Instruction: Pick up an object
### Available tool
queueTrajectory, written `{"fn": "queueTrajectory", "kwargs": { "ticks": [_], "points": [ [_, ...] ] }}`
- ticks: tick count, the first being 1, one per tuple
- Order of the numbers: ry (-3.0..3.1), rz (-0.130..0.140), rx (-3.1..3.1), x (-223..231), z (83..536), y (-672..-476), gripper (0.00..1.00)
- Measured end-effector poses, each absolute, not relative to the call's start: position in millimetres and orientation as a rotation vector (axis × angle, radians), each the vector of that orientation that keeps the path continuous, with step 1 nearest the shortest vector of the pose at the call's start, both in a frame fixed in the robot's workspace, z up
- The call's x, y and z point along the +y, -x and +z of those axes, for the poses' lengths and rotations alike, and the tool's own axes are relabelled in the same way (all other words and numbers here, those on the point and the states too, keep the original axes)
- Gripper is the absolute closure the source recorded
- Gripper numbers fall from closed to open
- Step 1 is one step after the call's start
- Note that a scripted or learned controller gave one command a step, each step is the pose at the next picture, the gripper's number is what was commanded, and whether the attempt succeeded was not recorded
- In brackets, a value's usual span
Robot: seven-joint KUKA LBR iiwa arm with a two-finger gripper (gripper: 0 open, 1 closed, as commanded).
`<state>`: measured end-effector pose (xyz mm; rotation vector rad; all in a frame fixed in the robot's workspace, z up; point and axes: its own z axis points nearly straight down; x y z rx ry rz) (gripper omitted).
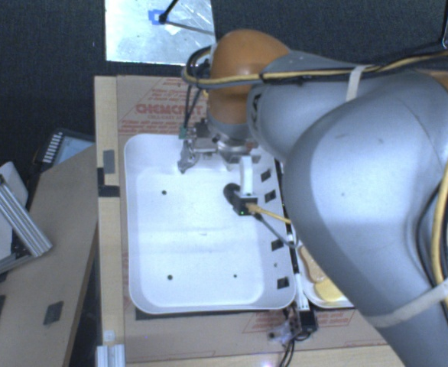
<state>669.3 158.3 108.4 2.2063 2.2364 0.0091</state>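
My gripper [188, 159] hangs over the far edge of the left white bin [151, 281], just inside its back wall, below the orange wrist band [239, 60]. Nothing shows under or beside it on the bin floor. A yellowish object [325, 287] peeks out in the right bin [316, 300], mostly hidden beneath the big grey arm [361, 174]. A black and white fitting [238, 189] with a yellow cable hangs from the arm over the left bin's right side.
The arm covers nearly all of the right bin. A black divider strip [284, 251] runs between the bins. Cardboard [147, 105] lies under them, a shiny sheet [155, 17] sits behind, and metal rails [10, 212] lie at the left.
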Motion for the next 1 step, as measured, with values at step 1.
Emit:
{"fn": "queueTrajectory", "kwargs": {
  "ticks": [1],
  "points": [
    [-2.215,0.006,2.226,151.1,122.7,-669.5,1.00]
  ]
}}
